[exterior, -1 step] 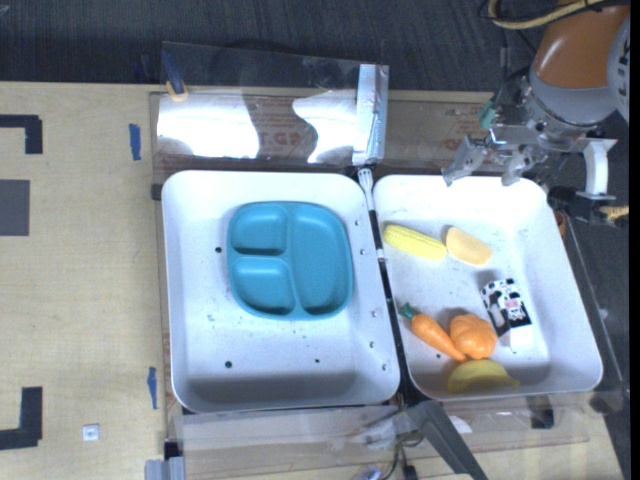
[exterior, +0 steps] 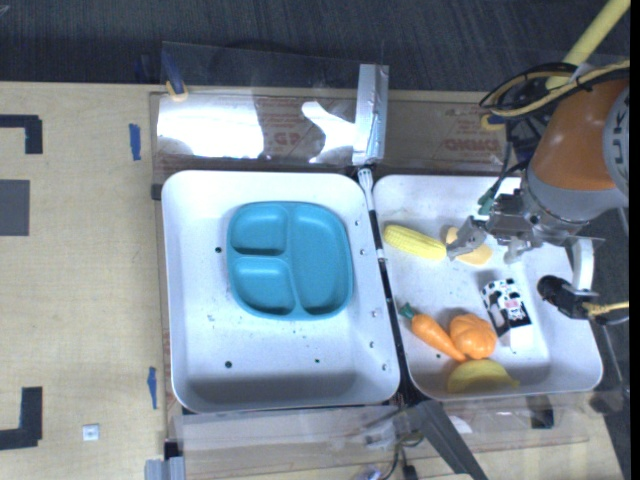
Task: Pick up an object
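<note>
Hovering over the right bin (exterior: 570, 368), the gripper (exterior: 490, 236) has unclear finger spacing. Beneath: one corn cob (exterior: 413, 242), one carrot (exterior: 434, 333), one orange (exterior: 474, 335).

Divided plate (exterior: 291, 258) in left bin (exterior: 190, 268), corn (exterior: 414, 242), carrot (exterior: 433, 332), toy cow (exterior: 507, 303) in right bin (exterior: 570, 363)

Glossy white plastic bins (exterior: 190, 268)

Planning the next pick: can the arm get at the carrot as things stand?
Probably yes. The carrot lies uncovered in the right bin, with the arm over that same bin. An orange touches one end, so a grasp there looks tight.
</note>
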Available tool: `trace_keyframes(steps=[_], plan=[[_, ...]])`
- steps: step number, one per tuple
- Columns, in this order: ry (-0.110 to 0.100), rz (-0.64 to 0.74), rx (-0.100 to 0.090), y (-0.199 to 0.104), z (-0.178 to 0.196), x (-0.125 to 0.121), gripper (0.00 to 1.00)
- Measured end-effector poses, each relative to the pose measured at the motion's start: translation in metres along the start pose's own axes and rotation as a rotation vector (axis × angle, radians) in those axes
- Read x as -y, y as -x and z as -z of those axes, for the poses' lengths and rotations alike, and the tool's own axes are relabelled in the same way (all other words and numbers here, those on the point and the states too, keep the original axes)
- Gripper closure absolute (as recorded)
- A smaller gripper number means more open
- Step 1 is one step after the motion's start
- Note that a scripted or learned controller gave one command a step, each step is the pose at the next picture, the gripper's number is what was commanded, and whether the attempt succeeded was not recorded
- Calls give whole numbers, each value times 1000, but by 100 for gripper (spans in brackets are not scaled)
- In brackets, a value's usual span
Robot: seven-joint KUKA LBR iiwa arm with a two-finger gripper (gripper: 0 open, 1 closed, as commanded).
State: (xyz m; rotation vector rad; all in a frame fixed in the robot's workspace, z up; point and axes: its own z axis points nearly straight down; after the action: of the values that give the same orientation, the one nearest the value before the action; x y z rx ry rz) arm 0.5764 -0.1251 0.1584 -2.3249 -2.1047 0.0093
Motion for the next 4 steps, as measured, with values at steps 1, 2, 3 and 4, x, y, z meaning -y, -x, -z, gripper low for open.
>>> trace_keyframes(steps=[1, 2, 3, 4], plan=[[5, -66, 1, 62, -64, 56, 0], [5, -19, -4, -28, -34, 80, 0], [14, -3, -3, -4, -72, 95, 0], [20, -3, -2, -4, -61, 93, 100]])
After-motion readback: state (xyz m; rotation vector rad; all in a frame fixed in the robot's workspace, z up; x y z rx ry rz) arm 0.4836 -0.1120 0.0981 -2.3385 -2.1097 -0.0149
